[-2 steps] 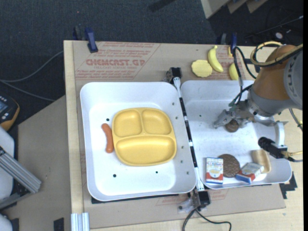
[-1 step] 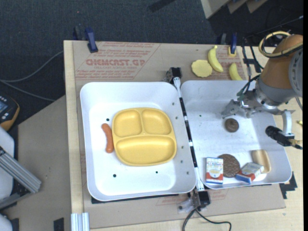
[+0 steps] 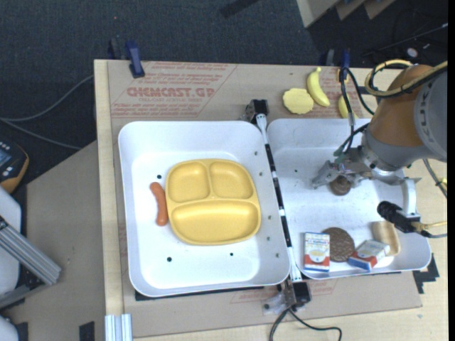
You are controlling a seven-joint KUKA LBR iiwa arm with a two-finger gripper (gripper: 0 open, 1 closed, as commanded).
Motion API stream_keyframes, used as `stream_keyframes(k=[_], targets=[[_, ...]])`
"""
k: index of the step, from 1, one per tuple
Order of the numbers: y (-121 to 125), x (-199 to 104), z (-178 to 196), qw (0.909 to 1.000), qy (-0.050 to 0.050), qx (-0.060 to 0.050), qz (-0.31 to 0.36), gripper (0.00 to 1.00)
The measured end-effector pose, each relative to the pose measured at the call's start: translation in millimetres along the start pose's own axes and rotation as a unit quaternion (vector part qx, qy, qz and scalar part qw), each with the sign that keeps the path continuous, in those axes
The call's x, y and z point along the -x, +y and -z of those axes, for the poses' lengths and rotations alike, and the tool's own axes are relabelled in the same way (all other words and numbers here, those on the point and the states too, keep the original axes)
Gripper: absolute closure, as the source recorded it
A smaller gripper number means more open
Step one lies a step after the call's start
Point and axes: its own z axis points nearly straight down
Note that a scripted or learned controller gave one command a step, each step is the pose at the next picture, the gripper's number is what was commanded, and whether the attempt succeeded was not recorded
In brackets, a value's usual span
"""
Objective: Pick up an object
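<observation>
My gripper (image 3: 335, 179) is low in the upper middle of the right bin (image 3: 298, 148), reaching in from the right under the grey and orange arm (image 3: 398, 119). A small round brown object (image 3: 342, 186) lies right at its tip, partly covered by it. I cannot tell whether the object is touched. Along the bin's near edge lie a small carton (image 3: 316, 251), a dark brown round patty (image 3: 341, 243), a red, white and blue piece (image 3: 365, 255) and a tan roll (image 3: 384, 236).
The left bin (image 3: 142, 155) holds a yellow divided plate (image 3: 212, 201) with an orange sausage (image 3: 160, 203) beside it on the left. Behind the right bin, on the bench, lie a banana (image 3: 318, 88) and a yellow lump (image 3: 298, 101). Cables hang near the arm.
</observation>
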Motion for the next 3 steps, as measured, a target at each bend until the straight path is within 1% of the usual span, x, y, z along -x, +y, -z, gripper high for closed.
stream_keyframes(k=[1, 2, 3], targets=[[20.4, 34.0, 0.5, 1.0, -0.003, 0.004, -0.002, 0.0], [-13.9, -26.3, -0.4, 1.0, 0.001, 0.0, 0.001, 0.0], [9.5, 19.5, 0.5, 1.0, -0.003, 0.004, -0.002, 0.0]])
